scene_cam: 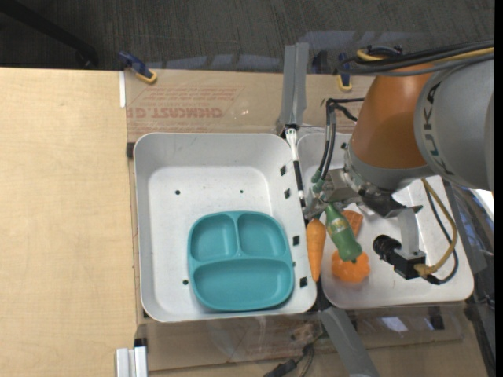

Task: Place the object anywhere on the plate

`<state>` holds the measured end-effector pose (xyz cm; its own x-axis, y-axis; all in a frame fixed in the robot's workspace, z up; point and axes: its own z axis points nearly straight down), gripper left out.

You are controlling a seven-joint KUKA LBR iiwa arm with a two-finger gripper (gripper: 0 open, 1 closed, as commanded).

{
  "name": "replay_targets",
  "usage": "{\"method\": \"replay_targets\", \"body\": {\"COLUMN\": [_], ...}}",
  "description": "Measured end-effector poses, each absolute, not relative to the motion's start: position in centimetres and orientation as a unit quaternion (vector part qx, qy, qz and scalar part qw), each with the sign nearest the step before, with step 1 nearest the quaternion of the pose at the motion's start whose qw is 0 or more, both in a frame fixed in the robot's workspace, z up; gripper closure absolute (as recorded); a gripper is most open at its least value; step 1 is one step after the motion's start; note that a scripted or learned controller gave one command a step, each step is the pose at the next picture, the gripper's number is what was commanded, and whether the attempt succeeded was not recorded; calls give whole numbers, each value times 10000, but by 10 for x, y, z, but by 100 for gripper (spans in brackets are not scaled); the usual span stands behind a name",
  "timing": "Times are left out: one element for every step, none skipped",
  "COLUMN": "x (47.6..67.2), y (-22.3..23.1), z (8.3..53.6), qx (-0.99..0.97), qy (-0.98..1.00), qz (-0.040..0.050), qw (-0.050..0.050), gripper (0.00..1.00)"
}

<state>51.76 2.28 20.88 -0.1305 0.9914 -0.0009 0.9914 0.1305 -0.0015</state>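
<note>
Two shallow white bins sit side by side on a pale wooden worktop [55, 210], with a sheet of brown cardboard [204, 104] under their far edge. The left bin [157, 171] holds one teal plastic plate [240, 260], rounded-rectangular and split into three compartments, two small at the far side and one wide at the near side. The right bin [456, 277] holds the toy items: one green bottle [340, 232] with a pale label, one carrot [315, 246] and at least one more orange piece [350, 268], rounded and partly hidden.

The bottle lies tilted, its long axis running from the far left to the near right, its upper end under the arm's wrist and its lower end resting over the rounded orange piece. The carrot lies just beside the dividing wall, long axis running near to far, narrowing toward the near end.

The grey arm with its glossy orange band [389, 124] reaches over the right bin. The tool [330, 199] sits at the bottle's upper end; whether its fingers clasp the bottle cannot be told from here.
</note>
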Motion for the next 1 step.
{"method": "replay_targets", "body": {"x": [518], "y": [23], "z": [209], "qx": [-6594], "qy": [-7518], "qz": [8], "qw": [-1], "gripper": [0]}}
